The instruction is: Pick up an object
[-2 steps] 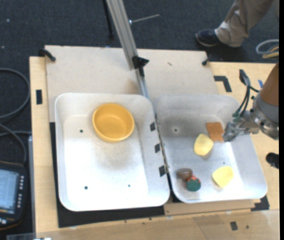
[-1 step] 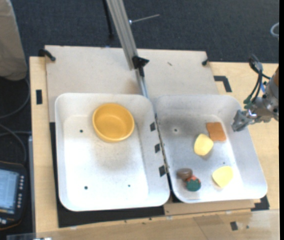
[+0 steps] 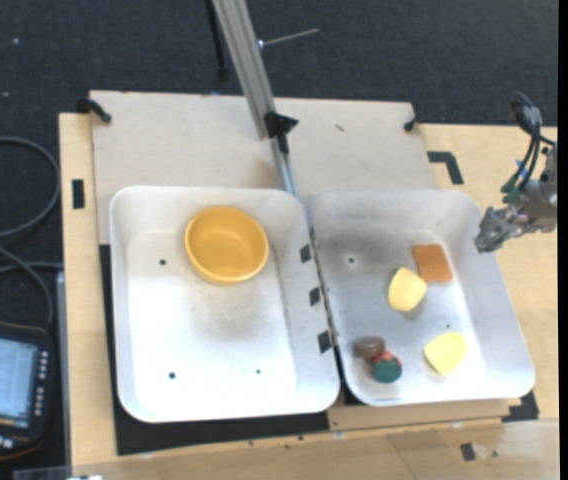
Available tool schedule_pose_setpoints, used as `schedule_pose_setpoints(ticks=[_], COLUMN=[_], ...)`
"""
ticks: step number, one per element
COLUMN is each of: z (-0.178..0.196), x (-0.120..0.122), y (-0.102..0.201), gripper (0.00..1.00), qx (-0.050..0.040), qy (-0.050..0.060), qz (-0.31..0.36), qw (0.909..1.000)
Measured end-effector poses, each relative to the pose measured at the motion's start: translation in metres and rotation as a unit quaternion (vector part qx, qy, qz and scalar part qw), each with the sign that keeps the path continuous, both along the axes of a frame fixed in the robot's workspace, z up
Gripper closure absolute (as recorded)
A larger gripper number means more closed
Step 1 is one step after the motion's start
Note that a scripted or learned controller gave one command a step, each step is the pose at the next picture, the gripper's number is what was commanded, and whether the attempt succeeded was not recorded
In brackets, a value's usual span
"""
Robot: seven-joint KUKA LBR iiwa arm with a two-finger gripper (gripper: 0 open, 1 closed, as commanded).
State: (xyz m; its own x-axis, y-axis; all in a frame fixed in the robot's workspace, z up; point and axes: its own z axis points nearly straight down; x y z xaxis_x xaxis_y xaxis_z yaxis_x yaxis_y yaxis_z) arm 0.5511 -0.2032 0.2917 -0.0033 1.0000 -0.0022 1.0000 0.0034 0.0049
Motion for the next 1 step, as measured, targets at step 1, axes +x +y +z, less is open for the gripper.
schedule_pose_setpoints(ticks=[1], z=[-0.0169], x=[0.0164], y=[0.0491], gripper=[1.0], qx=[0.0014], qy=[0.003], qz=[0.001], qw=[1.0])
